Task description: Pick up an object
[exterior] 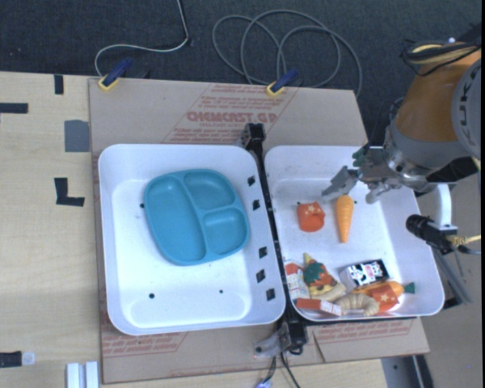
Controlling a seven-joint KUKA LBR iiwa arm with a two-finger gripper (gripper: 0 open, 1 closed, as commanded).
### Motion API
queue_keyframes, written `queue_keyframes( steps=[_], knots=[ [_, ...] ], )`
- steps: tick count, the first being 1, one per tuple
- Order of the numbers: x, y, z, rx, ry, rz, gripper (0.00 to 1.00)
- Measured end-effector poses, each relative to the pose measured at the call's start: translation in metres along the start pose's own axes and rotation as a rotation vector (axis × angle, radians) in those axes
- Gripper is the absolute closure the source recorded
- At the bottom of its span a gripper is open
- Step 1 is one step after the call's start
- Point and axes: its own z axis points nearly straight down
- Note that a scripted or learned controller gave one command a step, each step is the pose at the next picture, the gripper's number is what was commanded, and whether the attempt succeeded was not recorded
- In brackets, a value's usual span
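My gripper [358, 188] hangs over the back of the right bin [307, 164], fingers spread open with nothing between them. One finger [339, 183] points down-left and the other [378, 191] sits to its right. Just below the gap lies an orange toy carrot [344, 217], pointing toward the bin's front. Left of the carrot sits a small red-orange round toy [310, 216]. Along the bin's front edge is a heap of small toy foods [317, 280] and a black-and-white carton [364, 272].
The left bin [121, 241] holds a blue divided plate [198, 215]. A black clip strip [263, 217] runs between the two bins. Cables [287, 47] loop on the dark floor behind the bench. The arm's orange band [436, 95] rises at the right.
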Motion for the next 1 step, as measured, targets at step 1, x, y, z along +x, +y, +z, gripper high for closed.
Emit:
queue_keyframes(
  steps=[1],
  knots=[
    [0.0323, -0.0008, 0.0871, 0.002, 0.0, 0.0, 0.0]
  ],
)
